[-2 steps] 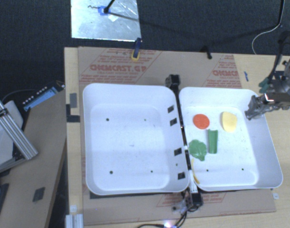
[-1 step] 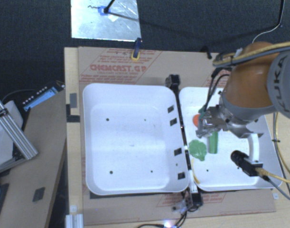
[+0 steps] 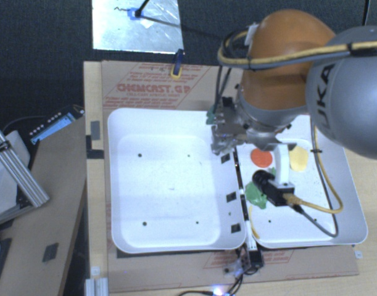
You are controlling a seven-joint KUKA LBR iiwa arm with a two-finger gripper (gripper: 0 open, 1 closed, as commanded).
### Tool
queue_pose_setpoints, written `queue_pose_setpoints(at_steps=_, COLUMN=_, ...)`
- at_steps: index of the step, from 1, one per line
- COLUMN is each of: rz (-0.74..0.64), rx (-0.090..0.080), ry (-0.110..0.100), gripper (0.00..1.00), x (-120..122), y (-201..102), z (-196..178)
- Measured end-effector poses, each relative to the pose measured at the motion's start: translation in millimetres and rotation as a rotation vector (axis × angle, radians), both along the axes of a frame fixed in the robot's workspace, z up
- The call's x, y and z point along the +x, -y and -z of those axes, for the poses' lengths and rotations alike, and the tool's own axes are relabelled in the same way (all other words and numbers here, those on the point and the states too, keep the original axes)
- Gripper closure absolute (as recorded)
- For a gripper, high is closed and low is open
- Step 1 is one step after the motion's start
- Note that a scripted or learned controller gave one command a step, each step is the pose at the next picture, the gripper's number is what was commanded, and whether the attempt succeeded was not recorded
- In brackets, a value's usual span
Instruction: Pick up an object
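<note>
Bench (image 3: 52, 184), cardboard sheet (image 3: 157, 85) on it, left bin (image 3: 123, 184) beside right bin (image 3: 345, 217)

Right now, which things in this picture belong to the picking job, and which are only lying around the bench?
For the job:
gripper
orange disc
yellow piece
green piece
the bin holding them

Just lying about:
silver sheet
printed cardboard
yellow clip
metal rail

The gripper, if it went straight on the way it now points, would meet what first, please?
The gripper points down: probably the right bin's left rim beside the left bin, not the orange disc. Depth is unclear.
</note>
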State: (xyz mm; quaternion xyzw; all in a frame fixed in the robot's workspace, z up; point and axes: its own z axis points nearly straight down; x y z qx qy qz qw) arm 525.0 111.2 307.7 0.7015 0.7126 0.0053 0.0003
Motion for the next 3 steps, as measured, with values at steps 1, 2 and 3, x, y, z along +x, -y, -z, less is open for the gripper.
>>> queue_pose_setpoints(at_steps=1, rz=0.005, rx=-0.005, ry=-0.012, gripper=1.0, x=-32, y=-63, z=51)
queue_pose_setpoints(at_steps=2, rz=0.022, rx=-0.011, ry=-0.008, gripper=1.0, x=-2, y=26, z=71)
queue_pose_setpoints(at_steps=3, rz=0.008, rx=-0.002, ry=0.006, gripper=1.0, x=5, y=-15, z=-44)
